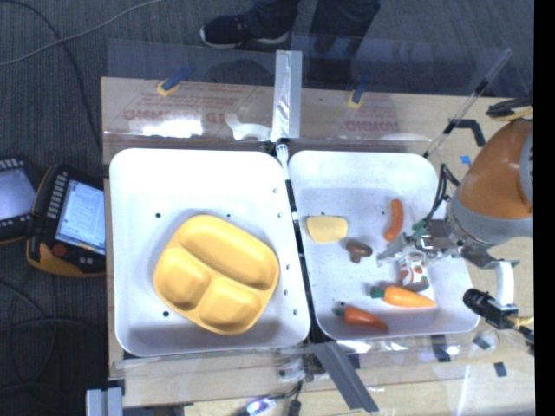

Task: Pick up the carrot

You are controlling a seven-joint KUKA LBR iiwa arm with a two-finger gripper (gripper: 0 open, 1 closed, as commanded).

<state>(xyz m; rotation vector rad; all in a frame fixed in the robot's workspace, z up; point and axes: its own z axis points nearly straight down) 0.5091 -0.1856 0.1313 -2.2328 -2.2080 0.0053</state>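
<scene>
Carrot (408,297) lies flat in the right bin (364,189), near its front wall, green top pointing left. Gripper (416,251) hangs just above and behind it, presumably lining up a descent. Finger state: cannot tell. Nothing visibly held.

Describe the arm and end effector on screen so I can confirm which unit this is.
The arm has a rounded orange band over a grey wrist section. Dark cables run along its left side. The end effector is a small metallic assembly with dark and greenish fittings.
</scene>
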